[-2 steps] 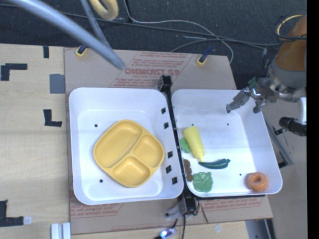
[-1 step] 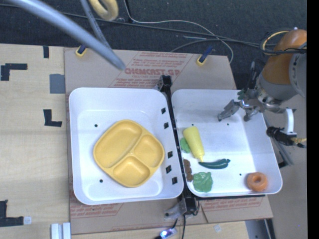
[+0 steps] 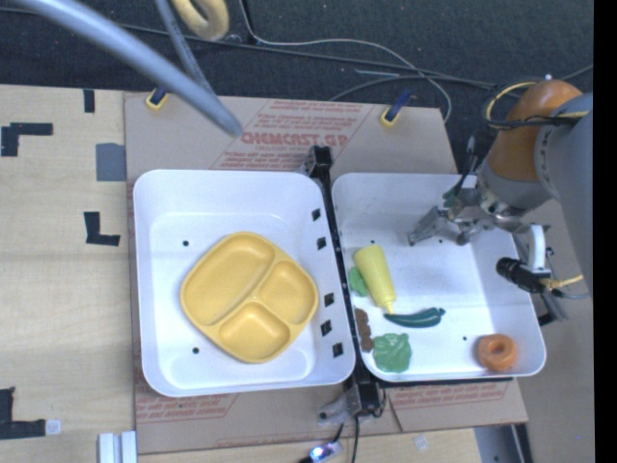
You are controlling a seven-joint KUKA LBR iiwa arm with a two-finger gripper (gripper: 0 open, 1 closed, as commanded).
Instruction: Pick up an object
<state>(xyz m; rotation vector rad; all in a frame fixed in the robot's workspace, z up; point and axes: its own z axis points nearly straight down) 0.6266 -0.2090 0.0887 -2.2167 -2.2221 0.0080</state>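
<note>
Hovering over the right bin (image 3: pixel 501 374), the claw (image 3: pixel 431 228) stood spread and held nothing, probably poised to descend. The corn (image 3: pixel 375 274) lay below-left of it, the donut (image 3: pixel 497 351) further, near the bin's front corner.

The grey arm (image 3: pixel 540 152) reaches in from the right; its jaws point left, spread apart, holding nothing
</note>
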